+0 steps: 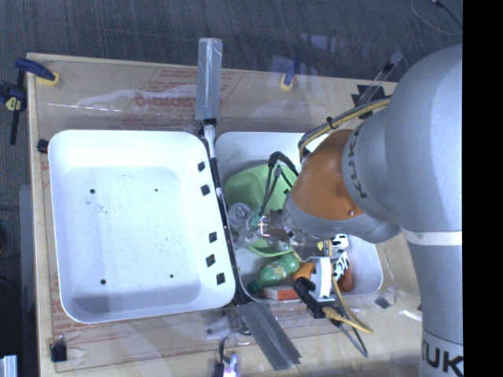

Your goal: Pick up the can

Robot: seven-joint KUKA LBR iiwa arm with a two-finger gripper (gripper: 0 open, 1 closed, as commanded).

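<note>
**Arm low over the crowded right bin**

Camera view: the grey arm [424, 179] bulks largest and nearest, entering from the right, its orange band [322, 183] bent down over the right bin [236, 151]. Below the band the wrist ends in the gripper [263, 226], a cluster of metal parts and black cables low in the bin, close to the divider between the two bins. Whether it is open or closed cannot be told from here, and nothing can be seen gripped.

Under and around the wrist lies a light green bowl-like object [245, 187]. Toward the near end of the bin sit a darker green rounded item [277, 273], an orange-red piece [277, 293], and a black-and-white patterned item [339, 261]. No can is identifiable with certainty in this clutter; the arm covers much of the bin.

The left bin [126, 234] lies just beside, its white floor speckled with a few dark dots.
</note>
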